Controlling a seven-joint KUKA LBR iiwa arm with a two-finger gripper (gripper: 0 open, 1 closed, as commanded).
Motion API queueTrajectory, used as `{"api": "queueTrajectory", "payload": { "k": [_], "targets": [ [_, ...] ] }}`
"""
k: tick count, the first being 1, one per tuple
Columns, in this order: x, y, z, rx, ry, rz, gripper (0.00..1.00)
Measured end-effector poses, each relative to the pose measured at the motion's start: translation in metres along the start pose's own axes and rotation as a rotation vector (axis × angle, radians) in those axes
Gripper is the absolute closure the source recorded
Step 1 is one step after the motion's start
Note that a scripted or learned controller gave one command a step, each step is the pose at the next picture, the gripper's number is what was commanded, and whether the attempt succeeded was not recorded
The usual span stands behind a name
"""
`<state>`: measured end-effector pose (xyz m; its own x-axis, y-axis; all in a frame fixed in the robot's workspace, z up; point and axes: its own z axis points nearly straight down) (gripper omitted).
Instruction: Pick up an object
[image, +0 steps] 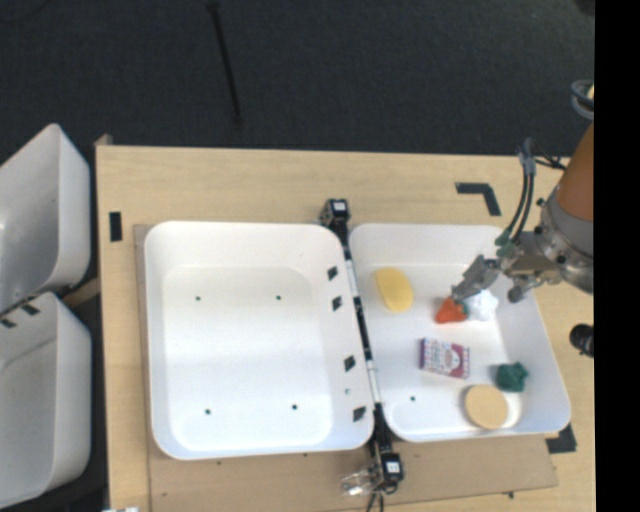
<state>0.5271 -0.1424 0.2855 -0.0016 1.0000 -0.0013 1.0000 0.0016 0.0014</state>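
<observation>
My fingers (478, 283) hang low over the right bin (548, 345), near its far right part, with my wrist reaching in from the right edge above them. From this slanted look down I can make out a grey finger stretching leftward and down toward the bin floor, but I cannot tell how wide the gap between my fingers stands, nor whether anything sits in it; nothing visibly lies between them. The nearest thing to me is a small orange-red piece (451, 312) lying on the bin floor, and it sits just below and slightly left of my fingertips, touching or close against a crumpled white-blue lump (484, 305) at its right. That pair is what the coming move turns on, I judge: the orange piece lies toward the near-left of my fingers, so a short drop with a slight shift that way should bring it between them, though the white lump may get caught too. Farther off in the same bin are a yellow oblong sponge-like block (394, 290) with its long axis running away from the camera, a purple-and-white packet (444, 358), a dark green lump (512, 376) and a tan round disc (486, 407). The left bin (160, 300) sits beside it on the tabletop (250, 180).
</observation>
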Motion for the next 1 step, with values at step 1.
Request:
{"api": "queueTrajectory", "payload": {
  "k": [1],
  "targets": [
    [-0.0622,0.0916,-0.0608,-0.013,-0.007,0.001,0.00]
  ]
}}
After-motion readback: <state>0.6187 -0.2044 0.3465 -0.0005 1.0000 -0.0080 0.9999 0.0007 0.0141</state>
